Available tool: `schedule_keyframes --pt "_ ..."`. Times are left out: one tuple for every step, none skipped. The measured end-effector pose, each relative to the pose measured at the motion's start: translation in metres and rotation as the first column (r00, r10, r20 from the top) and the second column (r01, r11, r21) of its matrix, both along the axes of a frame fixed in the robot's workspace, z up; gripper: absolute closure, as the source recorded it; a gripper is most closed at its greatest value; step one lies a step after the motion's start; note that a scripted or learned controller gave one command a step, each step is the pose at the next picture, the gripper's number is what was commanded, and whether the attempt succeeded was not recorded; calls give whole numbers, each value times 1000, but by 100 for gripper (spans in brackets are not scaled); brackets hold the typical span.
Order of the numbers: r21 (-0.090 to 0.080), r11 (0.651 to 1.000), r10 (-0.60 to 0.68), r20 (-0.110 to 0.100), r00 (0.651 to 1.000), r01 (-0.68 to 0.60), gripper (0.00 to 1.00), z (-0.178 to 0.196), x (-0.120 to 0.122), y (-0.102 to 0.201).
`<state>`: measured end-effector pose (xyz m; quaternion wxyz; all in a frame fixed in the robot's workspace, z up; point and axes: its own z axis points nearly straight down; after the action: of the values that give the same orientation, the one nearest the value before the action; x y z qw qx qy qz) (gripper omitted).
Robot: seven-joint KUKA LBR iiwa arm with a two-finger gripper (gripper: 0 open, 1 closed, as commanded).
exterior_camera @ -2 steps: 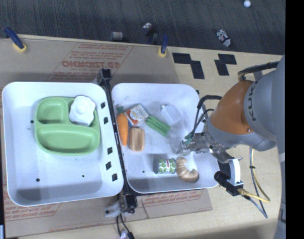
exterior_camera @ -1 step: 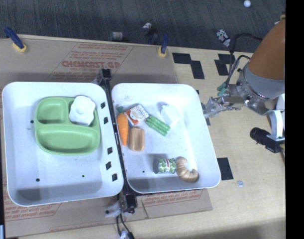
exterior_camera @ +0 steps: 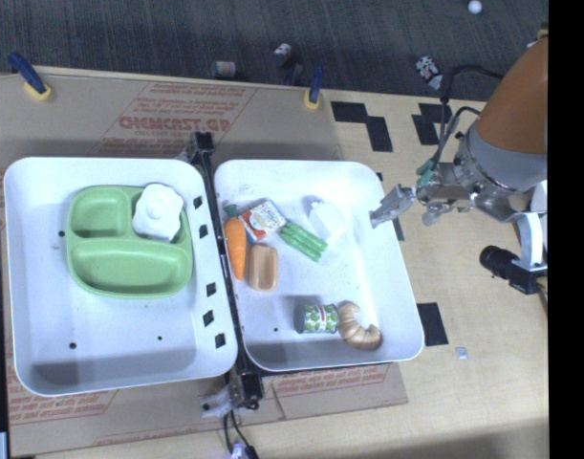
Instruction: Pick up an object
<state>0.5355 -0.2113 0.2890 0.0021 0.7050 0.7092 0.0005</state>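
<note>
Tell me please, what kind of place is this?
Probably a robot lab bench for grasping trials. Two white bins sit clamped on cardboard, toy food such as a carrot lies inside, and a gripper hangs over the right bin's edge.

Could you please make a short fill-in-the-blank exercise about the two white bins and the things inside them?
1. The green divided tray lies in the ____ bin.
2. The white round object sits in the tray's upper ____ compartment.
3. The carrot lies just left of the ____.
4. The gripper hovers above the right bin's ____ rim.

Missing words: left; right; hot dog; right
</note>
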Motion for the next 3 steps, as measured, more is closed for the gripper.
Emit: schedule_keyframes --pt "4 1000 -1 -8 1000 1 0 -147 -53 0" --pt "3 1000 1 -7 1000 -1 0 -197 -59 1" --pt "2 1000 5 -6 1000 -5 100 -187 -58 0"
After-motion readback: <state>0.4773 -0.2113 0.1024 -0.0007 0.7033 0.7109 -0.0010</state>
